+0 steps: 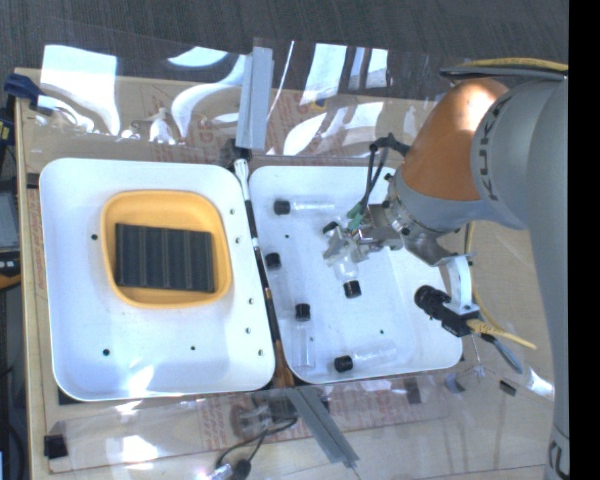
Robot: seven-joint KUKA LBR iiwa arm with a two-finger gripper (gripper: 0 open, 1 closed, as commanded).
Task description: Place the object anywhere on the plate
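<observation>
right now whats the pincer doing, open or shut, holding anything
Pincer: over the right bin, among the clear vials; open or shut cannot be told, and no hold on a vial can be made out.

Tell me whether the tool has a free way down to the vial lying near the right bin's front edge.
Probably yes: the vial lies alone on open floor, and nothing stands between it and the tool.

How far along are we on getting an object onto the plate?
Nothing looks done: the yellow plate in the left bin carries only its dark ridged insert. In hand: the gripper sits low over the right bin among clear vials with black caps. Picking one and carrying it across remains.
</observation>
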